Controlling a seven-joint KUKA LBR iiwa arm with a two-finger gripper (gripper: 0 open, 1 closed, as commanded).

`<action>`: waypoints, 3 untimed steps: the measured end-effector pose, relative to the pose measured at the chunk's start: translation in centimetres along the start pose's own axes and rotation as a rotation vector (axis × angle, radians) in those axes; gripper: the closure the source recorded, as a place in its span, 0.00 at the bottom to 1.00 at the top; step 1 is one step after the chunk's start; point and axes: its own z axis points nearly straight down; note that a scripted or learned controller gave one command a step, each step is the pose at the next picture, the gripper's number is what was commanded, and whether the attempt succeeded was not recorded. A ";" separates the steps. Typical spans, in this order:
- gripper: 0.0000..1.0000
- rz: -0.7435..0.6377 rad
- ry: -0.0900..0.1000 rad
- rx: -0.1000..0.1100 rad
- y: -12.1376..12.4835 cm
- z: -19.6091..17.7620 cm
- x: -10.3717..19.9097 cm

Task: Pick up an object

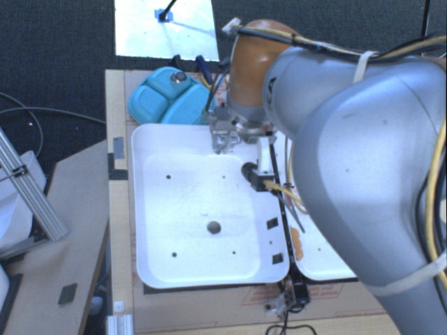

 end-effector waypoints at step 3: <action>1.00 0.002 0.004 -0.009 -10.7 -8.3 8.0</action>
